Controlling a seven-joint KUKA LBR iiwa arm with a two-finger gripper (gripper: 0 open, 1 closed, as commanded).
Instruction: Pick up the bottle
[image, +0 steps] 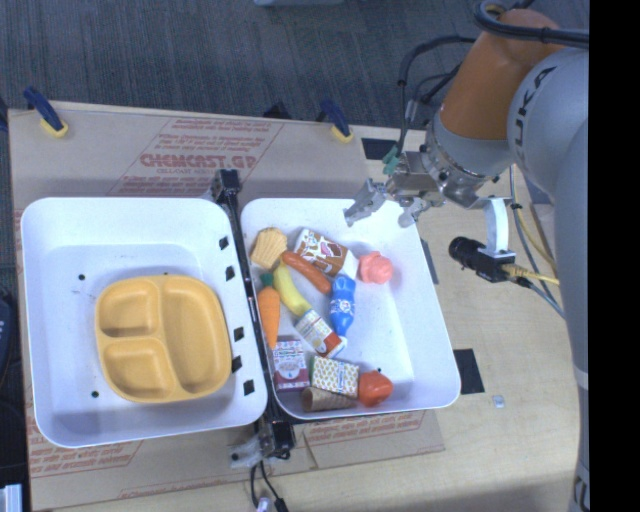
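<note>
- the gripper hung over the far rim of the right bin, its two fingers spread apart with nothing between them.
- the arm, grey with an orange band, reached in from the right above the table.
- just below the gripper, inside the right bin, lay a pink ball and a snack packet.
- the bottle, blue with a white cap end, lay on its side near the middle of the right bin, just below and left of the ball, apart from the gripper.
- beside the bottle on its left lay a banana; a sausage lay above the banana, and a carrot lay along the bin's left wall.
- a biscuit sat in the far left corner of that bin.
- toward the near edge lay a small carton, a wafer pack and a tomato.
- the left bin held a yellow tray with three compartments.
- cardboard lay under both bins, held by blue clamps at the far edge.
</note>
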